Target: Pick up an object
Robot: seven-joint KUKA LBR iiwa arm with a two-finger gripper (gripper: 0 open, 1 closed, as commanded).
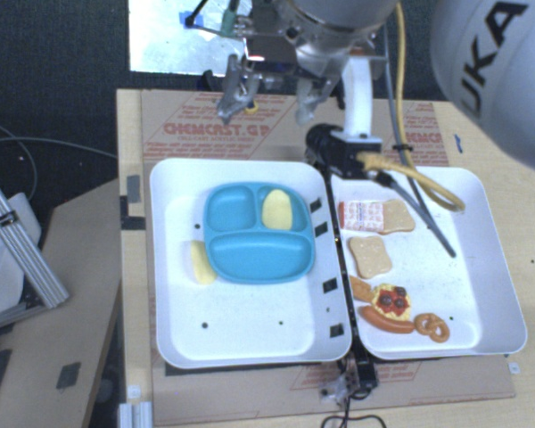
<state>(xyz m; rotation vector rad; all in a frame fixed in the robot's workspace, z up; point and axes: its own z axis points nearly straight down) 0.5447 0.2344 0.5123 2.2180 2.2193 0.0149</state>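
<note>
My gripper (272, 98) hangs high above the far rim of the left bin (174, 328), over the cardboard behind it. Its two fingers (235, 89) stand wide apart with nothing between them. Below it, a blue divided plate (250, 252) lies in the left bin, with a yellow oval food piece (277, 209) in its upper right compartment. A pale yellow wedge (201, 262) lies against the plate's left edge.
The right bin (490, 275) holds several toy foods: a red-and-white wrapped pack (360, 214), a toast slice (398, 216), a bread slice (371, 256), a pizza slice (391, 300), a sausage (385, 319) and a pretzel (432, 328).
</note>
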